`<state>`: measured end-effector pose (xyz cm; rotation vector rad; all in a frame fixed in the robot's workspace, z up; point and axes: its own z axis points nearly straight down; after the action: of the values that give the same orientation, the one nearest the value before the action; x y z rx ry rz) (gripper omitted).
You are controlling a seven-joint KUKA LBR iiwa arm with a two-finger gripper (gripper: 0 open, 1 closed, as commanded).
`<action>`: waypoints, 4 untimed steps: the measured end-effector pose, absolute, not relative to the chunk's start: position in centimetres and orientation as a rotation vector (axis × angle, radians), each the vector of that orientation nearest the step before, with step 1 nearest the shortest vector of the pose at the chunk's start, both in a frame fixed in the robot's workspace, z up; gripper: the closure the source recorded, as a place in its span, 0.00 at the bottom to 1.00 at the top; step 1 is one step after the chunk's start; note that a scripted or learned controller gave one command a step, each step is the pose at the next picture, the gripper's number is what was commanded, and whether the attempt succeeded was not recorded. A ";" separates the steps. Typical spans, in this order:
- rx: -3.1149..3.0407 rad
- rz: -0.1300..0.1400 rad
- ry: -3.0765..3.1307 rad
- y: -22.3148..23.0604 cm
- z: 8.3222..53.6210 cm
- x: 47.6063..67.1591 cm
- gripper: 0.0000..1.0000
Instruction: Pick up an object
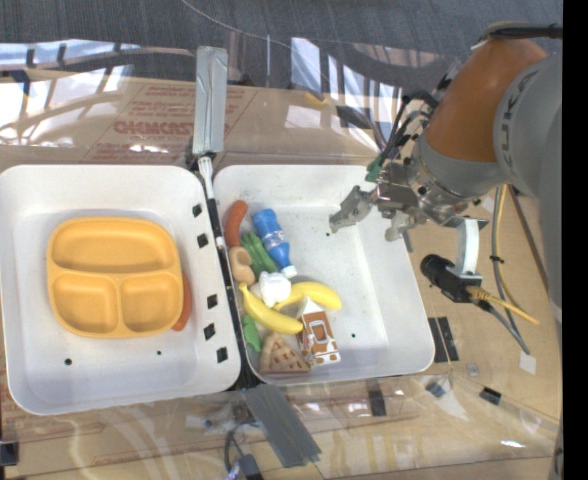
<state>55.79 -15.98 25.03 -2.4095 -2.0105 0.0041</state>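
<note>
A: How much room is there?

B: The shallow white right-hand bin [394,318] has bare floor across its right half — the grey two-finger gripper [359,208] hangs over that part, claw apart, nothing between the fingers.

A: And the rest?

B: The white left-hand bin [24,268] bears one yellow three-compartment plastic tray [114,273]. The toys crowd the right bin's left wall: two yellow bananas [314,293], one blue bottle [271,236] — touching one another.
</note>
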 end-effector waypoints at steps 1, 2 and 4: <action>-2.555 0.012 -1.813 -11.5 14.7 64.6 0.00; -2.775 0.001 -1.471 -8.6 19.2 64.2 0.00; -2.523 0.000 -1.873 -3.2 23.9 65.7 0.00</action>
<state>65.69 -3.21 23.85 -2.5226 -1.8728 -0.0004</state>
